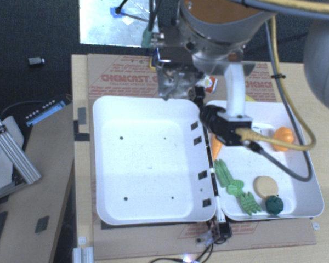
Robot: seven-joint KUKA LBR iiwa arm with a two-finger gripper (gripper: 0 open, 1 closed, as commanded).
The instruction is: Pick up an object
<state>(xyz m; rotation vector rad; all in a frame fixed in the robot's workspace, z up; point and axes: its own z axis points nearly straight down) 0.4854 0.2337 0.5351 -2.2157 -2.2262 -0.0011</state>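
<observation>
Gripper (178,86) at the left bin's (148,163) far rim — finger state unclear (hidden under the wrist).

Below me, two white bins: the left bin (148,163) and right bin (307,196) sit side by side on a cardboard sheet (126,75) with red lettering.

Left bin (148,163): open floor, free access. Right bin (301,169): arm's black fitting (226,126) and yellow hose (279,142) overhang the rear; toys crowd the front.
</observation>
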